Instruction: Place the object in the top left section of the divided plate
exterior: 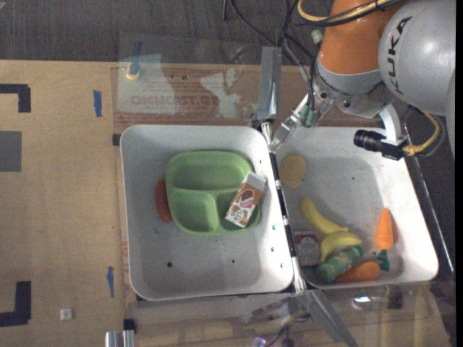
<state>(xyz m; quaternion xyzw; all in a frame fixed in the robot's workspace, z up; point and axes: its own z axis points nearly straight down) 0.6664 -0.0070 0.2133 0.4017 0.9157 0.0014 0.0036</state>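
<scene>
showed a green divided plate (195, 172) set in the left white bin (145, 251), with one wide compartment along its far side and two smaller ones along its near side. found a small printed carton (244, 201), the task's object, lying tilted over the plate's near right compartment, its upper end resting on the plate's right rim. left the plate's far left part bare green. recorded a red-orange item (163, 199) just beside the plate's left edge, on the bin floor and close against the rim.

placed the gripper (291, 127) up and to the right of the plate, over the wall where the right white bin (419, 266) adjoined the left one, apart from the carton and clear of the plate. could not tell whether the gripper was apart or together, as too little of it was resolved; saw nothing clamped in it. carried the grey arm (427, 42) with its orange band (358, 20) farther right of the plate.

grouped the remaining items right of the plate, all in the right bin: a pale round disc (293, 170) nearest the plate's right rim, a banana (318, 217), a red and white packet (307, 250), a green item (333, 270), and two carrots (385, 228) farthest from the plate.
</scene>
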